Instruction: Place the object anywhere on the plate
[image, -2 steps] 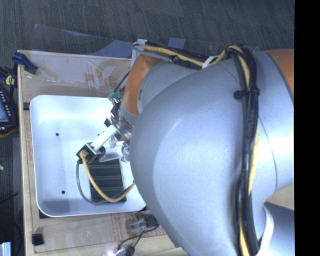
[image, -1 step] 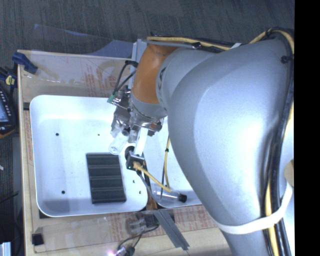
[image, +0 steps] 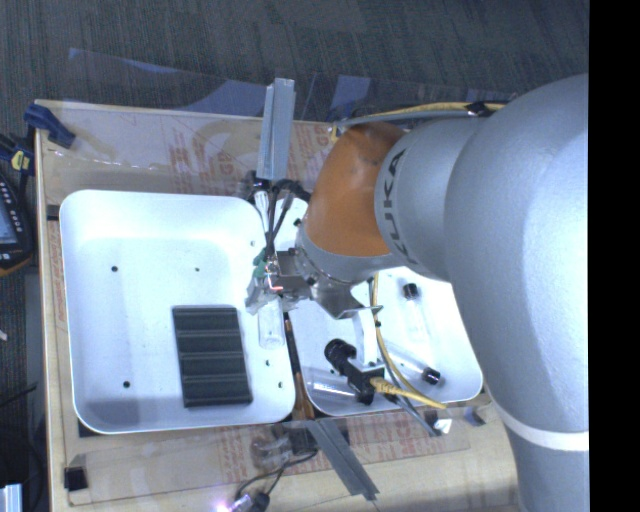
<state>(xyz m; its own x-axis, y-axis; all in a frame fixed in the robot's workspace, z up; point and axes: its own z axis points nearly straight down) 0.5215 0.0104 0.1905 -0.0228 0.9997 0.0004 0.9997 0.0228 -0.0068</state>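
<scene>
A black ribbed rectangular plate (image: 210, 355) lies flat in the left bin (image: 110, 230), toward its front. My gripper (image: 269, 318) hangs over the left bin's right rim, just right of the plate's upper corner and apart from it. Something pale and translucent shows at its tip, too blurred to tell what it is. In the right bin (image: 462, 350) lie two clear tube-like objects with black ends, one (image: 412, 300) near the middle and one (image: 420, 372) near the front. The arm hides much of that bin.
The grey arm with its orange band (image: 350, 200) covers the back of the right bin. A grey metal post (image: 275, 130) stands behind the gap between the bins. Metal brackets (image: 335, 455) lie on the bench in front.
</scene>
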